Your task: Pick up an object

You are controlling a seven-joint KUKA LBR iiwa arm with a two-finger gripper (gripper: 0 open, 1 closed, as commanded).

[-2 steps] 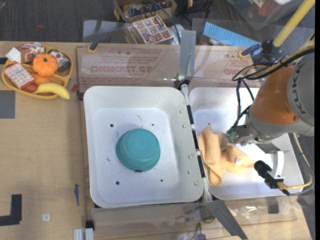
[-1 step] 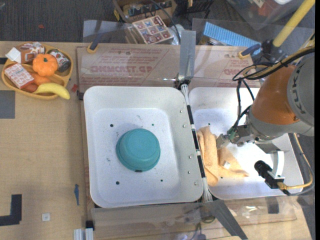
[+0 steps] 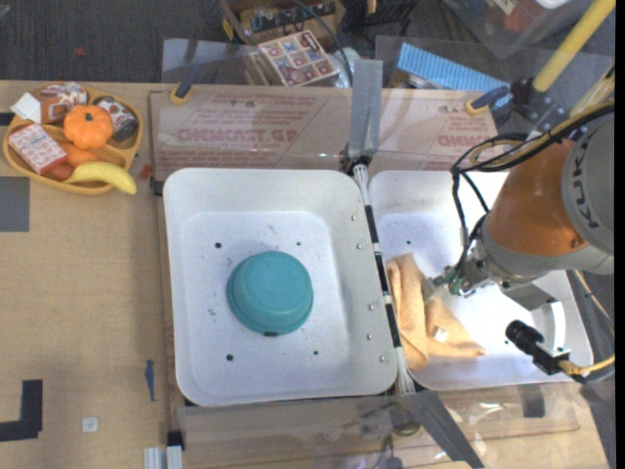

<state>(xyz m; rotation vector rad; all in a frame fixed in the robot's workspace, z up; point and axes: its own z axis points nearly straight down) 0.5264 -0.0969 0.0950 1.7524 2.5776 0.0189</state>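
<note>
- Leftmost, a yellow dish (image 3: 20, 154) sits on the wooden surface (image 3: 78, 291), holding a small orange pumpkin (image 3: 88, 125), a banana (image 3: 104, 175) and some small printed packets.
- Next comes the left bin (image 3: 186, 203), with a teal bowl (image 3: 270, 292) lying upside down near its middle, well apart from the arm.
- Behind both bins, a cardboard panel (image 3: 254, 130) with red lettering stands along the far edge.
- Over in the right bin (image 3: 410, 208), a crumpled tan cloth (image 3: 415, 311) lies against the left wall and spreads toward the near edge.
- Above that bin, the grey arm with its orange band (image 3: 532, 213) reaches in from the right, and the gripper (image 3: 457, 281) hangs low over the bin.
- Its tip sits just beside the cloth's upper right edge, perhaps touching it; the cloth lies mostly to the left of and below the tip.
- Whether the fingers stand wide or narrow cannot be told, since the wrist hides them, and no cloth shows between them.
</note>
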